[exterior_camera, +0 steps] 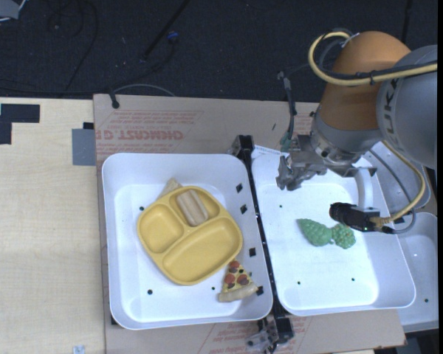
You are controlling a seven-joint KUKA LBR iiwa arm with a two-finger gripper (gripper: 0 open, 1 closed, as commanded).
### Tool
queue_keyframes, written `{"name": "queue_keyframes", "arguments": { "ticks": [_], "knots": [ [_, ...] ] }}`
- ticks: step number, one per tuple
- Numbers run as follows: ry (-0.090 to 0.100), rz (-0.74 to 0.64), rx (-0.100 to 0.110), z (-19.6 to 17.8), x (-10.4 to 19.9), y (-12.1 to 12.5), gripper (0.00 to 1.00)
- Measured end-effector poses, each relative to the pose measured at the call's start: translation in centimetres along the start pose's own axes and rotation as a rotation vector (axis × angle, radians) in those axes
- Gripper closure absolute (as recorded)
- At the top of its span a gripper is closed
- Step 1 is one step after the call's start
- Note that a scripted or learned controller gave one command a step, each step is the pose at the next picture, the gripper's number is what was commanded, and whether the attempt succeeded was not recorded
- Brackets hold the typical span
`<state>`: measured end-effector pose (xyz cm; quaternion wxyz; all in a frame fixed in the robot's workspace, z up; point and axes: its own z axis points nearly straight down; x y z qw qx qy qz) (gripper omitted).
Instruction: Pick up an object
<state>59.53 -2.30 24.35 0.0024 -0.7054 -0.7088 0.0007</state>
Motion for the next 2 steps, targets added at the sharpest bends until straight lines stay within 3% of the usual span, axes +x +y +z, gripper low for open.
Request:
{"name": "queue_keyframes", "arguments": {
  "ticks": [2],
  "knots": [
    [-0.001, -0.001, -0.001, 0.3, 10.6, -0.2, 1.00]
  ]
}}
